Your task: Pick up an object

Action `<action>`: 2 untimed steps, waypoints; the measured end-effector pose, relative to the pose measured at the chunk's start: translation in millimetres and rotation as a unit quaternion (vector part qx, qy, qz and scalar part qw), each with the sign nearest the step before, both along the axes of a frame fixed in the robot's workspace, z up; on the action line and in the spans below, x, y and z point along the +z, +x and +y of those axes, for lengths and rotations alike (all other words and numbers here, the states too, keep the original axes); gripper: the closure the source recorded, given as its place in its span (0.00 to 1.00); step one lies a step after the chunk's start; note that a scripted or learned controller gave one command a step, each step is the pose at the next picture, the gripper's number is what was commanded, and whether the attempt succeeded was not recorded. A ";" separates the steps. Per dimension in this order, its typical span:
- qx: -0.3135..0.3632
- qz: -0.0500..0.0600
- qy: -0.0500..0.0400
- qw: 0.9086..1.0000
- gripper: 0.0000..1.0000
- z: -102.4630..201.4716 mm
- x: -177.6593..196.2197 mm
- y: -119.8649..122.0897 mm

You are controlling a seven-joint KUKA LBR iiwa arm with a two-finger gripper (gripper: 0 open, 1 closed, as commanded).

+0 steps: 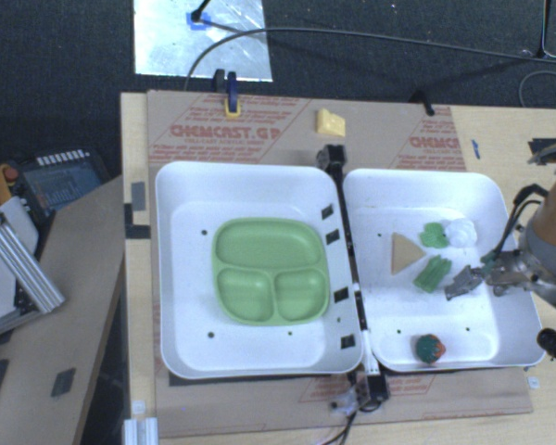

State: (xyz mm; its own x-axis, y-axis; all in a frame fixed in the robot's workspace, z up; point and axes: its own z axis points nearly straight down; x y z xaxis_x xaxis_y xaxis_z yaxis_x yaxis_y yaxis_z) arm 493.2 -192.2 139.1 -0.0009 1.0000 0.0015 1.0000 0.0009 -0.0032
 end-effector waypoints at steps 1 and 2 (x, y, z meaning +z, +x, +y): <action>0.000 0.000 0.000 1.000 0.00 0.6 -52.4 -0.4; 0.000 -0.003 -0.002 1.000 1.00 -0.3 -39.0 1.4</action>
